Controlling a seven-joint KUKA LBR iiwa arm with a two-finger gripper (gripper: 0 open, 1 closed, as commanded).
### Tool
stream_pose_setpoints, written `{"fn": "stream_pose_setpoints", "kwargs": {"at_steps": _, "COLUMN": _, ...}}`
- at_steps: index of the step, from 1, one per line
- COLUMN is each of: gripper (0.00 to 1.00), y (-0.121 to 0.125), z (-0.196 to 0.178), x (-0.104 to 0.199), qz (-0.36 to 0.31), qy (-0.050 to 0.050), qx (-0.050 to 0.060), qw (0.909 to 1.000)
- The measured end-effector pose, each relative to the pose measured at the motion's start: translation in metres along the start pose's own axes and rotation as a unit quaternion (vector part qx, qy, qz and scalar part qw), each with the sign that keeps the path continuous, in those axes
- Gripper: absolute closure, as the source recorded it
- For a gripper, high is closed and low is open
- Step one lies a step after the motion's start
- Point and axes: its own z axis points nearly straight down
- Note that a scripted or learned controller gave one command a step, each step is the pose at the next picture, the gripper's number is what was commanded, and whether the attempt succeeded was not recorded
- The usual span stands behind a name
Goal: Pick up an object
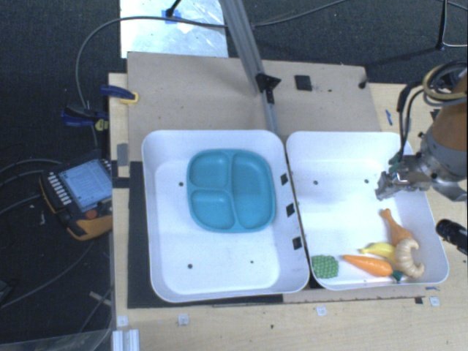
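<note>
Along the right bin's near edge lie small toy foods: carrot, banana, drumstick, green piece. Gripper hovers above them; its state cannot be determined. Judged light, rigid, smooth plastic: grasp the carrot across mid-body.

Two shallow white bins, the left bin and the right bin, are set side by side on the bench. The bench's front half is taken up by them, touching along their inner rims.
</note>
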Motion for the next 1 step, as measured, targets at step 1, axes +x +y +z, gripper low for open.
{"fn": "stream_pose_setpoints", "kwargs": {"at_steps": 1, "gripper": 1.00, "y": 0.0020, "z": -0.0459, "x": 0.0067, "qz": -0.001, "qy": 0.000, "qx": -0.001, "qw": 1.0000}}
